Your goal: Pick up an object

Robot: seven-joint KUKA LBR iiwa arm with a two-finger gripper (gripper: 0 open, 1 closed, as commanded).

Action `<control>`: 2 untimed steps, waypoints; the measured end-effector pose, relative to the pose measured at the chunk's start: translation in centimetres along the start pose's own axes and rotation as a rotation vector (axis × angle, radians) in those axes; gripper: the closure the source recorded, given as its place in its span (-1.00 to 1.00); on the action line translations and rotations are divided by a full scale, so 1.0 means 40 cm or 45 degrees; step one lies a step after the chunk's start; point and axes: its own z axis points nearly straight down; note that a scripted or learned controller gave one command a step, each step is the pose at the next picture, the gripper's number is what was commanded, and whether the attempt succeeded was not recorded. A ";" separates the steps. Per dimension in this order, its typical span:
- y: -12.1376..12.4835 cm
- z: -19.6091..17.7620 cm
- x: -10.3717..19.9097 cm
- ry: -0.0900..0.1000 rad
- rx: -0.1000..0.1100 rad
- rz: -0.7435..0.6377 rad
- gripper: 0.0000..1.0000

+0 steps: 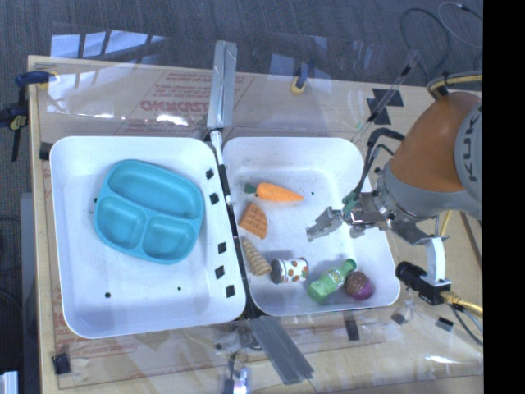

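Two shallow white bins sit side by side. The left bin (74,302) holds a blue three-compartment plastic plate (149,210). In the right bin (283,150) lie an orange toy carrot (278,193), a waffle-textured orange wedge (253,220), a small can (289,270), a green bottle (330,280) and a dark red ball (358,285). The pincer (324,224) hangs above bare bin floor.

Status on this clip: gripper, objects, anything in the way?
Gripper low in right bin, holding nothing. Carrot, green bottle untouched. No obstruction.
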 end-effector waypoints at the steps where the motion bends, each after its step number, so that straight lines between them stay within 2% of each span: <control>1: -0.026 0.301 0.078 -0.001 -0.003 -0.077 -1.00; 2: -0.023 0.295 0.161 -0.042 -0.029 0.008 -1.00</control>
